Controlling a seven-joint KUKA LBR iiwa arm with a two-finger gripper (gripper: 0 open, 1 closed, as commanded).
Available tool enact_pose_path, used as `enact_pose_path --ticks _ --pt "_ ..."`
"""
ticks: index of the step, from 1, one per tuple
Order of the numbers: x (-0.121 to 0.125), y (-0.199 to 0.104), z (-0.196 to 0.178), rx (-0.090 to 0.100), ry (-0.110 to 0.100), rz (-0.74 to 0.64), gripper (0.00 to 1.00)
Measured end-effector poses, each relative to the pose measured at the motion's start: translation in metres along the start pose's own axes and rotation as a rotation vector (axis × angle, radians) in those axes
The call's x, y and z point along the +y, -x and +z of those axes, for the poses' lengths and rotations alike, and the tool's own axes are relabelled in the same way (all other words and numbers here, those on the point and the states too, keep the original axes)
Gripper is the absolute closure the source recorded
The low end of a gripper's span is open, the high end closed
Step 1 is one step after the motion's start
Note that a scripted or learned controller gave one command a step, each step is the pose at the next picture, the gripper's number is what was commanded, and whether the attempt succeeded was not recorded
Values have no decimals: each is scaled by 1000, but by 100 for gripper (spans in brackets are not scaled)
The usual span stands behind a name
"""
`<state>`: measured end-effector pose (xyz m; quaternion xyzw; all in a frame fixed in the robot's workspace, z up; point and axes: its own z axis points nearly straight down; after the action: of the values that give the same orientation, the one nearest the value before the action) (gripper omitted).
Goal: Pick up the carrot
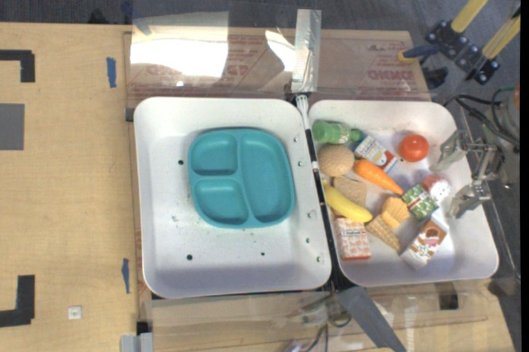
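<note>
The orange carrot lies slanted in the middle of the right white bin, among other toy foods. It touches a tan round food at its left end. My gripper hangs over the right side of that bin, to the right of the carrot and apart from it. Its two metal fingers stand spread apart, so it is open and holds nothing.
Around the carrot lie a red tomato, a green bottle, a banana, a cracker and several small cartons. The left bin holds a teal divided plate.
</note>
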<state>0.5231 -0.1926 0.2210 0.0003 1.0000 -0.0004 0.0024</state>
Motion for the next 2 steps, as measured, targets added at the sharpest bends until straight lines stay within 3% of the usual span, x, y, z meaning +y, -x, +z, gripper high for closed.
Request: enact_pose_path --ticks 1,2 --pt "51 10 122 12 5 108 0" --pt "49 15 105 -5 0 108 100"
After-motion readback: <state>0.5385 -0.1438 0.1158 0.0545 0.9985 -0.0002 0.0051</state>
